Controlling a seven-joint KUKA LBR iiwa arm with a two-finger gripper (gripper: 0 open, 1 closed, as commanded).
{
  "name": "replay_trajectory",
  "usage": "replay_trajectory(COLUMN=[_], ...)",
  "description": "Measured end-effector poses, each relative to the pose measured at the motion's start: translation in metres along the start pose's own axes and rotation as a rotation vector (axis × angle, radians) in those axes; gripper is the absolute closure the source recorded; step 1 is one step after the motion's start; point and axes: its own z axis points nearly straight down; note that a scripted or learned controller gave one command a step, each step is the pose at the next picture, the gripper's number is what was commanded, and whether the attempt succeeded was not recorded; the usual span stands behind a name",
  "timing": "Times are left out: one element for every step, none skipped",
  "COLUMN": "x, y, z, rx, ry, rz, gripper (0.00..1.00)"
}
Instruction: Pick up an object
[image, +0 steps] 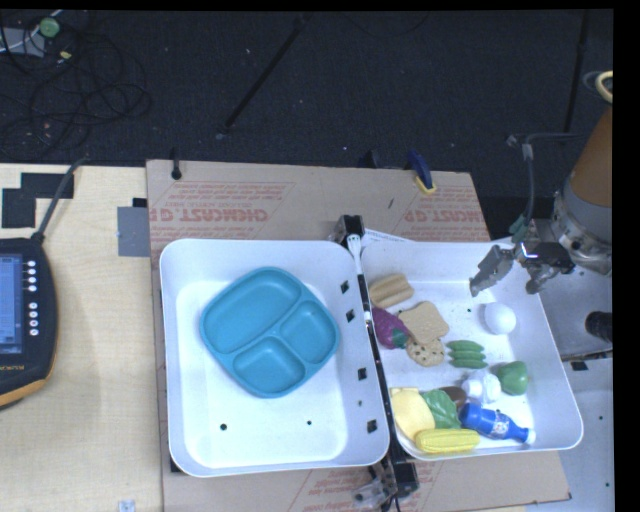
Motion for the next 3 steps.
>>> replay_trajectory(x=[-0.037,-0.012,-0.021], y=[-0.026,0.017,-0.011], z=[0.191,0.195,0.194], rx=[0.014,-0.006,-0.009], ry=[0.005,-0.002,0.0], rz=[0.002,-0.002,0.001], gripper=[0.0,0.0,0.0])
